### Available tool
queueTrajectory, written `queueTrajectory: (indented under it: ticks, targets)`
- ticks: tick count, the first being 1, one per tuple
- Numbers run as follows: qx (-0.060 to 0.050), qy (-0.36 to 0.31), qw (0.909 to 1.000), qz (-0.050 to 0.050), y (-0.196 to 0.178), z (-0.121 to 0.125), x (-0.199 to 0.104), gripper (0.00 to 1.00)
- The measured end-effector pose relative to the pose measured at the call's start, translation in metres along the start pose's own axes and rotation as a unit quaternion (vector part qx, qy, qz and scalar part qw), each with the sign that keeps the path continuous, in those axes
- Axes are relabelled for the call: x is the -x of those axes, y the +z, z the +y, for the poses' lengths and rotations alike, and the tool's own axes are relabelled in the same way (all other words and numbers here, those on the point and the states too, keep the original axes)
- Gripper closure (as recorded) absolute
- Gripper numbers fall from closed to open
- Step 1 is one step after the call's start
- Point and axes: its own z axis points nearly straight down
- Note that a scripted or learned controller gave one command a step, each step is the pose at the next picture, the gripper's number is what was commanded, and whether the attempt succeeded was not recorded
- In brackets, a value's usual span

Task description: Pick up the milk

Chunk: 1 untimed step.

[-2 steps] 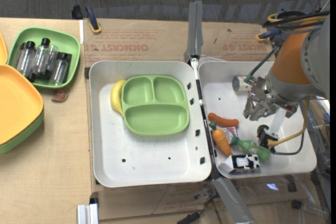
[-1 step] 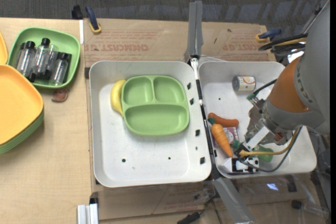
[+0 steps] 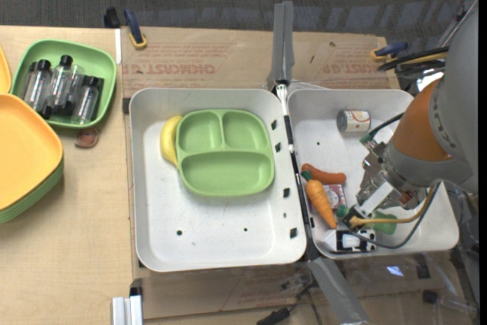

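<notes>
Starting at nine o'clock on the desk point(image 3: 68, 240), yellow plates point(image 3: 27, 156) sit below a green tray point(image 3: 67, 84) of small bottles point(image 3: 61, 87). Toward centre, the left bin point(image 3: 148, 186) holds a green divided plate point(image 3: 225, 152) with a banana point(image 3: 169, 139) touching its nine o'clock edge. In the right bin point(image 3: 426, 236), a carrot point(image 3: 321, 202) and sausage point(image 3: 326, 176) lie near the divider, a can point(image 3: 354, 120) at twelve. The milk point(image 3: 351, 240), a black-and-white carton, lies at the bin's six o'clock edge. The pincer point(image 3: 364, 214) hangs just above it; its opening I cannot tell.
</notes>
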Motion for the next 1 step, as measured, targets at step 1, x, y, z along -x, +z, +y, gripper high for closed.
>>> queueTrajectory:
  ticks: [1]
  targets:
    - [-0.001, -0.001, 1.0000, -0.001, -0.0080, 0.0002, 0.0008, 1.00]
